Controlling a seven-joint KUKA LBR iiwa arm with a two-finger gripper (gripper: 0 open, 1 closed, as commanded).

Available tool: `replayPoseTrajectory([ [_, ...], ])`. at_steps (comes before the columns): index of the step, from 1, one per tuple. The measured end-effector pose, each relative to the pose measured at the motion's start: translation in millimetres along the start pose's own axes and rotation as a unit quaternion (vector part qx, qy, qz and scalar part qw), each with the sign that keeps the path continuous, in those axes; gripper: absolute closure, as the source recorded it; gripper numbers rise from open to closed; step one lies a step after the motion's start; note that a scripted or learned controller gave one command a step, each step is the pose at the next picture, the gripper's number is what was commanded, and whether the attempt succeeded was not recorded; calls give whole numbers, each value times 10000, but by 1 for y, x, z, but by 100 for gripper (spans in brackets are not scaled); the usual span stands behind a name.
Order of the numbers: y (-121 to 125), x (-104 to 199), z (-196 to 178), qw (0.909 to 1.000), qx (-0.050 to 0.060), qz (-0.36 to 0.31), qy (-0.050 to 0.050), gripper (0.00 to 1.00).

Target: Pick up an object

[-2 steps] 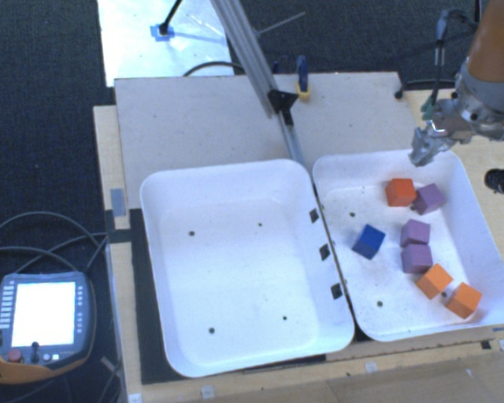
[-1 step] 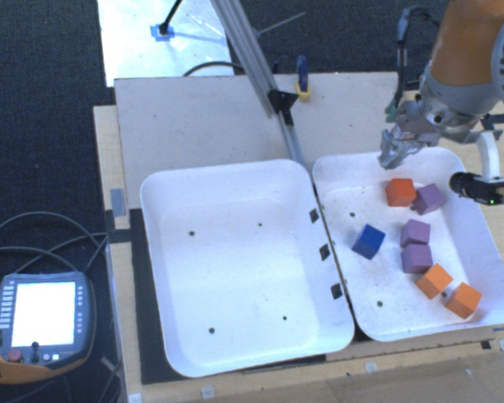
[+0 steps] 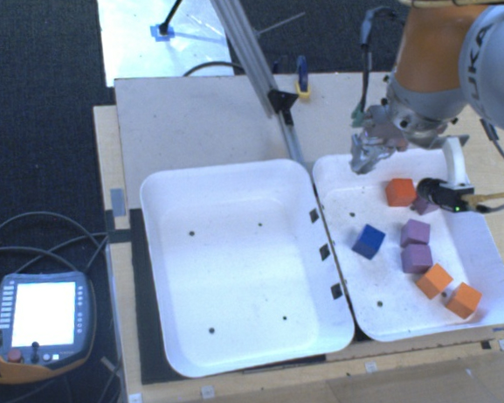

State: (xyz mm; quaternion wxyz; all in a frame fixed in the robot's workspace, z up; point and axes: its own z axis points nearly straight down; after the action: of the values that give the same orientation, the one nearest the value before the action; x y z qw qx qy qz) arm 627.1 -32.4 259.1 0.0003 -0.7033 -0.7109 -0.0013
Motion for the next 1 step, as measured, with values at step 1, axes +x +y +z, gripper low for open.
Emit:
replayPoseTrajectory([
  [1, 12, 52, 5, 10000, -7, 2, -1, 100],
])
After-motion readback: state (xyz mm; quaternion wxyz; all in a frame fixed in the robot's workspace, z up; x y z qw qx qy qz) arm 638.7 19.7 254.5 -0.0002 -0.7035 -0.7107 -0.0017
